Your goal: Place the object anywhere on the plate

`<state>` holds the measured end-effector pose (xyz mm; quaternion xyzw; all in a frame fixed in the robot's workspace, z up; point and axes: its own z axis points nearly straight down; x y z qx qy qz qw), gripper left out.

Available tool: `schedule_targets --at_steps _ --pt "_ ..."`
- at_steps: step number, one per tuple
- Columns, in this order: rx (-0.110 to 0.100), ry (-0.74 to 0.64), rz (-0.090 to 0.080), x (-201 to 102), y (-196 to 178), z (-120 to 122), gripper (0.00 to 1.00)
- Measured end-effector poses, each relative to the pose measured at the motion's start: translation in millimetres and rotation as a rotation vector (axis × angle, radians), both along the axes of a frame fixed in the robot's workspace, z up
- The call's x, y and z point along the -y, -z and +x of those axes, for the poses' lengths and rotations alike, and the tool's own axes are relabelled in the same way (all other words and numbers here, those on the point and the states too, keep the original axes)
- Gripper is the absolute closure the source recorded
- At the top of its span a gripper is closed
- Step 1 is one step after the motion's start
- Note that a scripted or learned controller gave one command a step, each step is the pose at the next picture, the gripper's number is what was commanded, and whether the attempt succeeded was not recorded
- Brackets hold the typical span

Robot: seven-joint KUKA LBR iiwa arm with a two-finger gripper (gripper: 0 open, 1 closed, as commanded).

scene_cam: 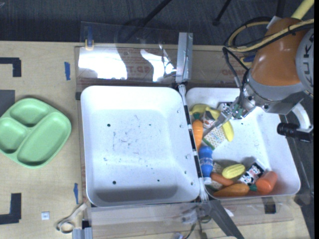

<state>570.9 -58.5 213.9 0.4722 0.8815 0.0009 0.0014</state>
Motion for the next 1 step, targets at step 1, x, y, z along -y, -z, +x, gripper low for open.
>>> schedule_targets --at_steps 1 --pt "0.005 0.0 0.0 0.0 -10.4 1.3 1.0"
